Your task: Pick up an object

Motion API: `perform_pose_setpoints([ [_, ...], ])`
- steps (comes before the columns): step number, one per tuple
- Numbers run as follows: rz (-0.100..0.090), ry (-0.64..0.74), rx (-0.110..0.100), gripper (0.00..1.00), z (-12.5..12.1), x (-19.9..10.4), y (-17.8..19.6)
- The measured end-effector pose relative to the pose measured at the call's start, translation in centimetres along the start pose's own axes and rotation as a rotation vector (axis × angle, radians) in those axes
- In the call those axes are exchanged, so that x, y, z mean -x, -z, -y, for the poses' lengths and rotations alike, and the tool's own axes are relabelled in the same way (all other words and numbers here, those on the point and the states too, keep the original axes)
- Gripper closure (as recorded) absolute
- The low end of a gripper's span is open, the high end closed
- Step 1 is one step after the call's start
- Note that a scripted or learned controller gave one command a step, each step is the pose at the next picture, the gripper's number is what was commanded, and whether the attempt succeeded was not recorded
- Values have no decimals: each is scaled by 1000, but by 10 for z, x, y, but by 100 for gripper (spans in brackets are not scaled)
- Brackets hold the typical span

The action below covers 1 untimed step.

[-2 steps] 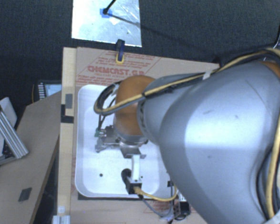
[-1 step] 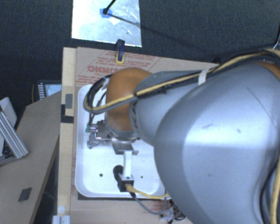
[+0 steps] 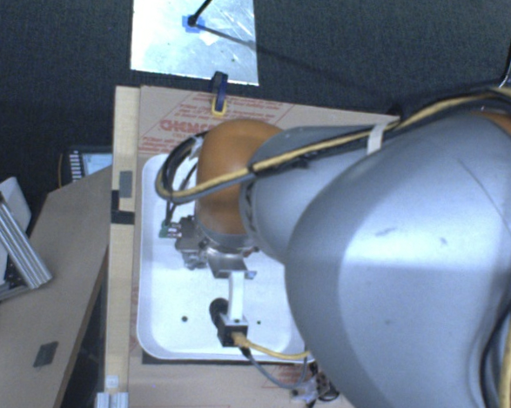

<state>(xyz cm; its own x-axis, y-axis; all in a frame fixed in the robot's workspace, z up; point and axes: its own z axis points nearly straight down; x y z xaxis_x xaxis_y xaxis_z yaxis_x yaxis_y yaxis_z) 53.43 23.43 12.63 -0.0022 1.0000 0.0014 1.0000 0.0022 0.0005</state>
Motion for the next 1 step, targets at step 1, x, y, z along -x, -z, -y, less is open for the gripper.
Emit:
perform_pose_setpoints([
  [1,-3,0,13,100,-23,14,128],
])
